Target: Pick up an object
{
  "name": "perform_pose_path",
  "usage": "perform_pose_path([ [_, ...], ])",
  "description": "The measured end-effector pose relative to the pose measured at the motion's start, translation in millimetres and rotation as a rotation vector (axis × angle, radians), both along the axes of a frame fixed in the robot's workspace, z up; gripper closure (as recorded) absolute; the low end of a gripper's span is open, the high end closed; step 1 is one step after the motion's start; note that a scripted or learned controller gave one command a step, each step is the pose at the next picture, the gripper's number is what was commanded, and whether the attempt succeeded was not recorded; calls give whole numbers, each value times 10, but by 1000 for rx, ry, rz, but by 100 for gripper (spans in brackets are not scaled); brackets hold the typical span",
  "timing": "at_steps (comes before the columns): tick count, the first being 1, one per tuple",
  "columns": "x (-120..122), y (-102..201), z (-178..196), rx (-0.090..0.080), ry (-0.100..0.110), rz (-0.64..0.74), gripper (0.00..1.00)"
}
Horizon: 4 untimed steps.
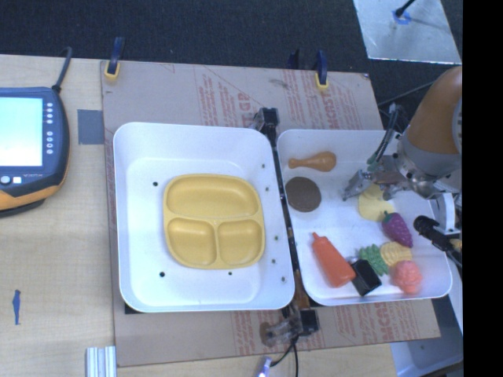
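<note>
Over the right-hand white bin, at the right of the frame, the grey KUKA arm with its orange band reaches in and hangs its gripper low above the bin's upper right part; whether the tool is spread or pressed together cannot be told, and nothing can be seen pinched in it. Just below the gripper lies a pale yellow lemon-like piece, with a purple grape bunch touching its lower right side. Toward the bin's upper left rests a tan drumstick-shaped toy, and just beneath it a brown round disc. Along the bin's lower part, from left to right, lie an orange bottle-shaped toy, a small black block touching its lower end, a green and yellow corn-like piece and a pink lumpy piece. At centre frame, the left white bin holds a yellow three-compartment tray. Both bins sit on a cardboard sheet clamped at its top edge, and a grey and orange handheld control pendant rests on the bench at the far left.
</note>
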<state>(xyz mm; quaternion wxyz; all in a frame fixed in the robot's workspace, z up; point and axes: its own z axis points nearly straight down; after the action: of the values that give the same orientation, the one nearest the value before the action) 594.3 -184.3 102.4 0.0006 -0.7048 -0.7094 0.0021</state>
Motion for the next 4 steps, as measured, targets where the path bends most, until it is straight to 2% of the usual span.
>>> perform_pose_path([
  [2, -12, -276, -101, 0, -4, -3, 0],
  [3, -8, -282, 3, -1, -6, -1, 100],
  [4, -8, -281, 2, -1, -6, -1, 0],
])
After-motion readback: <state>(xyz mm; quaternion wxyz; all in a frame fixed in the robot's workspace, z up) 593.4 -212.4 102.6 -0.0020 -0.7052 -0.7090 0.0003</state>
